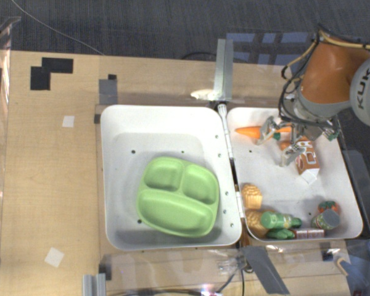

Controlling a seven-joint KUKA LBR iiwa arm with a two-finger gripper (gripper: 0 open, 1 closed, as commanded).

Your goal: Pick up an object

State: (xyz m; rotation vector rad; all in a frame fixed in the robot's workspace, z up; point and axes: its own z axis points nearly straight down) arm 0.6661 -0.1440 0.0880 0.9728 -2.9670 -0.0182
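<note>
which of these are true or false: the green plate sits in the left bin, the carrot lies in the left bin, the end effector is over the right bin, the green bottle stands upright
1. The green plate sits in the left bin. True.
2. The carrot lies in the left bin. False: it lies in the right bin, near its far left corner.
3. The end effector is over the right bin. True.
4. The green bottle stands upright. False: it lies on its side along the near edge.

The wooden bench [49, 184] is bearing two white bins: the right bin [333, 193] under the gripper [280, 145], the left bin [120, 165] beside it.
</note>
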